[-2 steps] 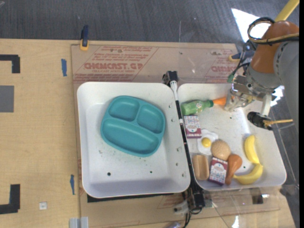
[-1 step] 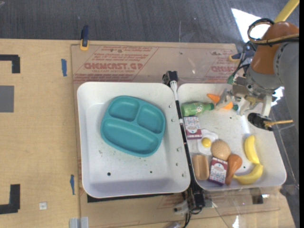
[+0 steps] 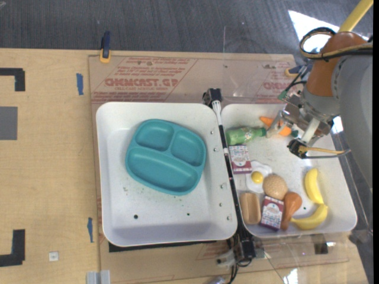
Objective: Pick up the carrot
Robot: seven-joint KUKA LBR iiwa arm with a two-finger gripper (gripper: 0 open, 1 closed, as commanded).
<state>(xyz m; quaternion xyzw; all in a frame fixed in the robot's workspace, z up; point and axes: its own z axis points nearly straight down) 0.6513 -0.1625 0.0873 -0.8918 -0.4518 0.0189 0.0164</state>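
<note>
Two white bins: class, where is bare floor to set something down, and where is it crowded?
Free: left bin floor around the teal plate, widest along its front edge. Crowded: right bin, packed with banana, bread roll, bottle and carrot.

Wooden bench (image 3: 47, 176); 2 white bins (image 3: 112, 218)

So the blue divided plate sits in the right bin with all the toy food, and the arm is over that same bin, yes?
Not quite. The camera view shows the blue divided plate alone in the left bin. The toy food, including the banana, is in the right bin, and the arm is indeed over that bin.
</note>
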